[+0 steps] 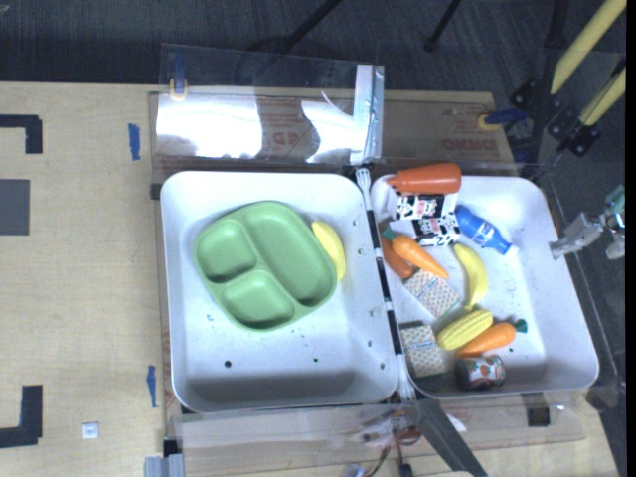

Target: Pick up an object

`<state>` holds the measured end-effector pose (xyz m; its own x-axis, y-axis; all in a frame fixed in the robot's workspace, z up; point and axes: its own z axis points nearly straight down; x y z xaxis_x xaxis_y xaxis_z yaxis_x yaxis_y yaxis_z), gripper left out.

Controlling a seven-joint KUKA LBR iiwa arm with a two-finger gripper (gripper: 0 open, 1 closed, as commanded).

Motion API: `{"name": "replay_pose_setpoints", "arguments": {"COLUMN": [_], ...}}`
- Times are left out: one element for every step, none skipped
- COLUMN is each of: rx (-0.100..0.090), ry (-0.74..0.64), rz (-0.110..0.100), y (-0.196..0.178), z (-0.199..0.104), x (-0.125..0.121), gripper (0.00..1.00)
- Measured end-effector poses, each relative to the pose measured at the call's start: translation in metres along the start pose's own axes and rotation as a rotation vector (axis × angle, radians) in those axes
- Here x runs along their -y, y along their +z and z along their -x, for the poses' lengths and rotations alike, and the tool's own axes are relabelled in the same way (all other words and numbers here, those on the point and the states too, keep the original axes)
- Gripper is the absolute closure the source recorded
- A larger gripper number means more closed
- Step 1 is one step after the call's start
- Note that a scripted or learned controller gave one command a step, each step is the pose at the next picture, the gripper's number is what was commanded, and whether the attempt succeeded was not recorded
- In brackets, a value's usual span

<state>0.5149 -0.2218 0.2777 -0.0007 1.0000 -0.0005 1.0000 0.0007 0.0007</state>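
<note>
The right bin (556, 316) holds several toy foods. An orange-red bottle (427, 179) lies at its back, with a black-and-white carton (429, 217) and a blue bottle (482, 229) just in front. A carrot (415, 256), a banana (472, 271) and a patterned pouch (432, 291) sit in the middle. Nearer the front are a yellow corn cob (464, 326), a second carrot (491, 338), a small can (482, 371) and another patterned packet (422, 349). A grey piece of the gripper (586, 234) pokes in at the right edge, just outside the bin's right rim and above none of the objects.
The left bin (199, 366) holds a green divided plate (263, 263) with a yellow piece (330, 246) against its right side. A clear plastic sheet (268, 117) stands behind the left bin. The rim between the bins (383, 286) runs down the middle.
</note>
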Motion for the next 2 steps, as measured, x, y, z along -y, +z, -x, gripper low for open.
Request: {"name": "replay_pose_setpoints", "arguments": {"rx": [-0.002,0.001], "ry": [-0.246,-0.495], "rz": [-0.001,0.004], "y": [0.117,0.175], "z": [-0.03,-0.059], "x": [-0.031,-0.049], "gripper": [0.0,0.0]}}
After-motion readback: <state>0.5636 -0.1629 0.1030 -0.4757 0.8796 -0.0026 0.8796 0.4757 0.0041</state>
